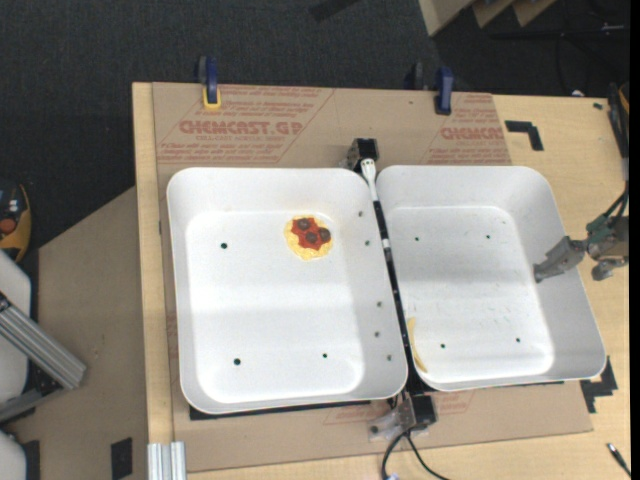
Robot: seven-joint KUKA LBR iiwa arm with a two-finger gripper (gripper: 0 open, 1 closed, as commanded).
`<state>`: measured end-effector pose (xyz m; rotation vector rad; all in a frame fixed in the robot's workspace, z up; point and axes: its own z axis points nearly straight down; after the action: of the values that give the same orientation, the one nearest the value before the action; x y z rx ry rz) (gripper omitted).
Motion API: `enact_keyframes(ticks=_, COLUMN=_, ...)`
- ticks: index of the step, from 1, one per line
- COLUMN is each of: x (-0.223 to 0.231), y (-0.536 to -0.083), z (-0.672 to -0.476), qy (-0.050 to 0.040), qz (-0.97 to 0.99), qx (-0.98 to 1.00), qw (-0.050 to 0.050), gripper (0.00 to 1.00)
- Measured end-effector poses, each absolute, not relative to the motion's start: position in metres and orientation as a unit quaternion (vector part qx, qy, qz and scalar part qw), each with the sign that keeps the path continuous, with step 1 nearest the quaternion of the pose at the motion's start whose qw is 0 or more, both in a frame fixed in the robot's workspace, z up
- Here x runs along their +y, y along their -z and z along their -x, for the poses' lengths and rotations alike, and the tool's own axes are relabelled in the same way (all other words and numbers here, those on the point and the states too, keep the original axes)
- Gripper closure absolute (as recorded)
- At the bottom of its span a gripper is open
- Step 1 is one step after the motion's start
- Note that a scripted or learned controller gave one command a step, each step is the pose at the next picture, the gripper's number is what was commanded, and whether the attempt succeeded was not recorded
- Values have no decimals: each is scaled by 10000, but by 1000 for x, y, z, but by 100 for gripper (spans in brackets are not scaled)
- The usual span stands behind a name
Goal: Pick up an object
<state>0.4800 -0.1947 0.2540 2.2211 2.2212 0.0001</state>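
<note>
Inside the left bin (200,268) lies one small pizza toy (310,237).

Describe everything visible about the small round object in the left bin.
The small round object looks like a toy pizza: a flat yellow disc with a red centre and a few dark round spots on top. It lies flat on the floor of the left bin, in the upper middle part, toward the far wall but apart from it. Nothing but the bin floor touches it. The tool is far off, at the right bin's right edge.
</note>
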Motion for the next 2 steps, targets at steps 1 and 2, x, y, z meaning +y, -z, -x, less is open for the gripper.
enact_keyframes(ticks=1, x=-217, y=-502, z=-480, qy=-41, qz=-7068, qx=7073, qw=113, gripper=0)
enact_keyframes(ticks=2, x=-121, y=-409, z=-480, qy=15, qz=-7037, qx=7105, qw=-48, gripper=0)
